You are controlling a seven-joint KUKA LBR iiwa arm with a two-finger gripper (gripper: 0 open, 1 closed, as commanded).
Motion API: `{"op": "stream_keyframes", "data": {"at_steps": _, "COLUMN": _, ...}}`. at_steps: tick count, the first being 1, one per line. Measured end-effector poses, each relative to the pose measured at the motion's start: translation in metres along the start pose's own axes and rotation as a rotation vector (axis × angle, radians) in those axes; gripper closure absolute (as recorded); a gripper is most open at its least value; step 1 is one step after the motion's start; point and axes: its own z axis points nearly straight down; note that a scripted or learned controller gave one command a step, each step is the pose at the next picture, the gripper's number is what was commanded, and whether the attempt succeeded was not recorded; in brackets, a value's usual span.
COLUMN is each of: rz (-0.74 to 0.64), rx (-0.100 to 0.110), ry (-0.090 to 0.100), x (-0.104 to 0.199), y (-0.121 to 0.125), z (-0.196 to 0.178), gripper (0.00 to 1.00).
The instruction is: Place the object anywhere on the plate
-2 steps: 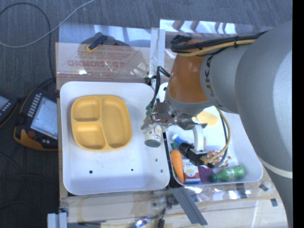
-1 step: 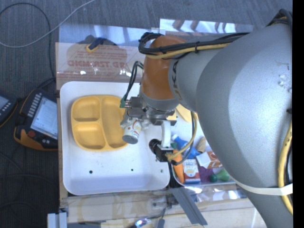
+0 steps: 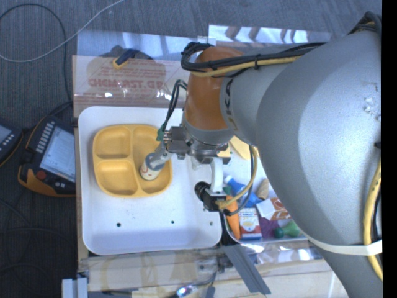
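Observation:
A yellow divided plate [image 3: 115, 143] lies in the left white bin [image 3: 136, 228], toward its back left. My gripper [image 3: 152, 165] reaches down over the plate's right-hand compartment, at its near right edge. A small round pale thing [image 3: 147, 172] shows at the gripper's tip, right at the plate's surface; I cannot tell whether it is an object or part of the gripper. The grey arm with its orange band [image 3: 208, 98] covers most of the right side.
The right bin holds several small things, partly hidden by the arm: a blue item [image 3: 239, 188], a small printed box [image 3: 251, 222], a green piece [image 3: 286, 231]. A cardboard sheet [image 3: 124, 82] lies behind the left bin.

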Motion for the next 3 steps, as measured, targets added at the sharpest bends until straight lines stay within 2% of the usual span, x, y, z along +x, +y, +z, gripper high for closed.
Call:
{"op": "stream_keyframes", "data": {"at_steps": 1, "rz": 0.014, "rx": 0.0, "ry": 0.0, "x": 0.07, "y": -0.037, "z": -0.011, "gripper": 0.0}}
{"op": "stream_keyframes", "data": {"at_steps": 2, "rz": 0.01, "rx": 0.005, "ry": -0.002, "x": 0.071, "y": -0.037, "z": -0.017, "gripper": 1.0}}
{"op": "stream_keyframes", "data": {"at_steps": 3, "rz": 0.025, "rx": -0.003, "ry": -0.003, "x": 0.044, "y": 0.051, "z": 0.03, "gripper": 1.0}}
